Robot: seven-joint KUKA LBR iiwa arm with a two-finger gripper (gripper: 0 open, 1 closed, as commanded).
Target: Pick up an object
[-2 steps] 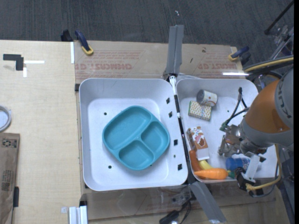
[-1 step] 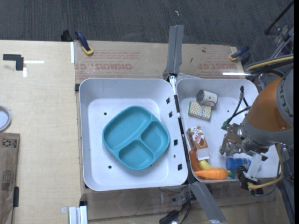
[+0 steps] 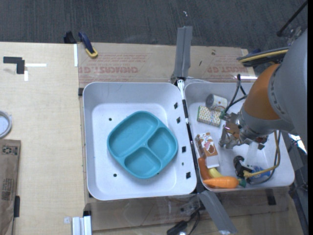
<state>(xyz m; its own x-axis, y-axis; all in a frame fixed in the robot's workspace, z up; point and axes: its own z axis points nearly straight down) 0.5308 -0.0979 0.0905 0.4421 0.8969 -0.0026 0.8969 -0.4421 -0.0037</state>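
My gripper [image 3: 229, 140] hangs low over the middle of the right bin [image 3: 282, 177], under the orange wrist band. Just to its left lies a small red and white snack packet [image 3: 207, 146], close to the gripper but apart from it. Further back are a pale dotted box [image 3: 209, 115] and a grey and white cylinder [image 3: 215, 102]. Along the bin's front edge lie an orange carrot [image 3: 220, 182] and a small yellow piece [image 3: 213, 172]. I see nothing held by the gripper.
The left bin [image 3: 93, 131] holds a blue divided plate [image 3: 142, 144]. A grey post [image 3: 183, 53] rises behind the wall where the two bins meet. The arm covers the right bin's right half. A blue and yellow clamp [image 3: 87, 45] sits at the bench's back.
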